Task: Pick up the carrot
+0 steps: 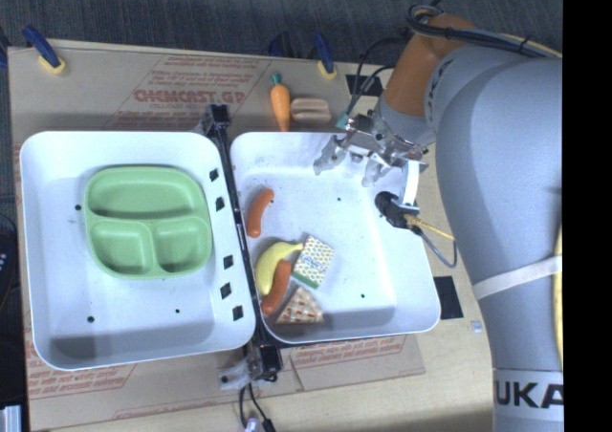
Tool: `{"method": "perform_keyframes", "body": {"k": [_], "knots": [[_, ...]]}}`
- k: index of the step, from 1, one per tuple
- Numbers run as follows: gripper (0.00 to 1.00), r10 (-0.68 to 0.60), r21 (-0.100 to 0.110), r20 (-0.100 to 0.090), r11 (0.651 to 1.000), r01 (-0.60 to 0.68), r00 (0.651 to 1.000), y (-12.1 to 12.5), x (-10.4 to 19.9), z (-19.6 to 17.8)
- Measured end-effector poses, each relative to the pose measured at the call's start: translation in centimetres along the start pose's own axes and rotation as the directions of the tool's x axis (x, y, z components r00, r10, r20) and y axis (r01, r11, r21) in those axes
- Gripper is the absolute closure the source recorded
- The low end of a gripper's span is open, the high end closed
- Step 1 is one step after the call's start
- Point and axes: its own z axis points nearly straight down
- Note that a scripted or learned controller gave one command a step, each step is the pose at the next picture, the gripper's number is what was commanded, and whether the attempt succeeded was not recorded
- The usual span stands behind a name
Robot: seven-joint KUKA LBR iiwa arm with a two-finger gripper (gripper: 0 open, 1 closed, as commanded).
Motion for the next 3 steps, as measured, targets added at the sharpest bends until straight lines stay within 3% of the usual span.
{"method": "perform_keyframes", "body": {"k": [1,2,3], "knots": [[0.0,0.117,0.004,0.001,0.993,-0.117,0.993,0.2,-1.0,2.5],[0.0,-0.108,0.005,0.0,0.994,0.108,0.994,0.2,-0.8,2.5],[0.0,-0.01,0.0,0.001,1.0,0.01,1.0,0.2,-0.7,0.9]]}}
